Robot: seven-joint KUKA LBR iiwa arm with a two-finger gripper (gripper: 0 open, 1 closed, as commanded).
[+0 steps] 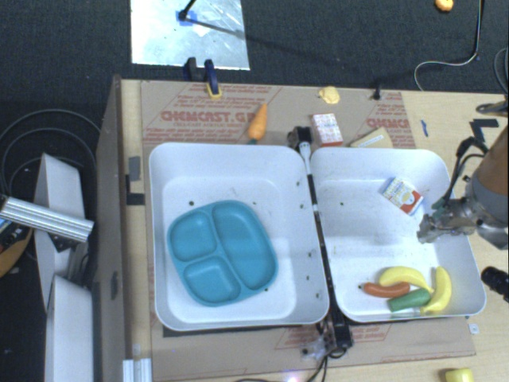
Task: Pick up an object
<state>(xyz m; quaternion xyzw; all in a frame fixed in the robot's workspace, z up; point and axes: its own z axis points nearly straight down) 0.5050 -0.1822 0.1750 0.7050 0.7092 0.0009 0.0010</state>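
Nearest us, a small yellow object (459, 375) lies past the tabletop's (238, 98) near right corner. We see the left bin (231, 165) carrying a blue divided plate (222, 251). Over the right edge of the right bin (358, 173) sits the hand (434, 228); we cannot tell whether it is spread or pressed together. Along that bin's near edge, yellow bananas (404, 276), a red piece (385, 290) and a green piece (409, 299) touch. A small carton (400, 195) lies near its far right corner, just beside the hand.

Both white bins (238, 165) look like smooth, faintly glossy plastic. The blue tray (223, 251) is matt plastic. The bench board (231, 114) resembles printed cardboard.
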